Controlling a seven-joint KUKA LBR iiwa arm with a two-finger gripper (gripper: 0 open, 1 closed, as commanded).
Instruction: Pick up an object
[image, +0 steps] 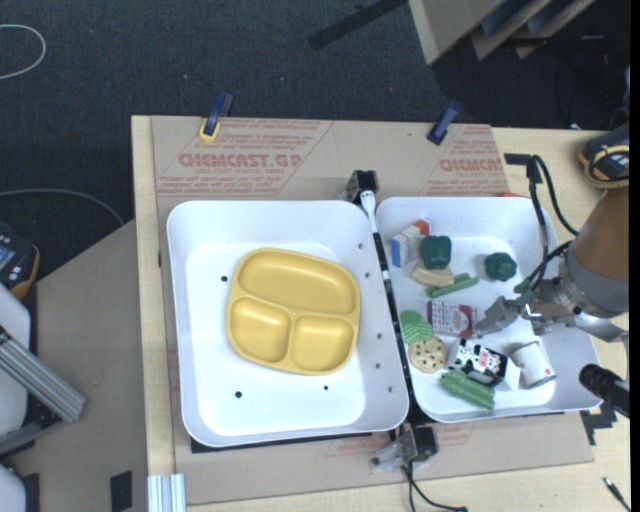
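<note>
The right bin (560, 398) holds several small toy items. Among them are a dark green cup (436, 250), a green round piece (500, 266), a red-and-white packet (450, 318), a cookie (428, 353), a black-and-white box (480, 362), a green cucumber (468, 390) and a white cup (532, 362). My gripper (503, 314) reaches in from the right, low over the middle of this bin. It sits just right of the packet and above the black-and-white box. I see nothing held in it.
The left bin (200, 300) carries a yellow divided plate (293, 310). A small carton (405, 245) and a beige piece (432, 276) lie at the right bin's far left. Black cables (540, 200) run along the right bin's far edge. Clamps stand between the bins.
</note>
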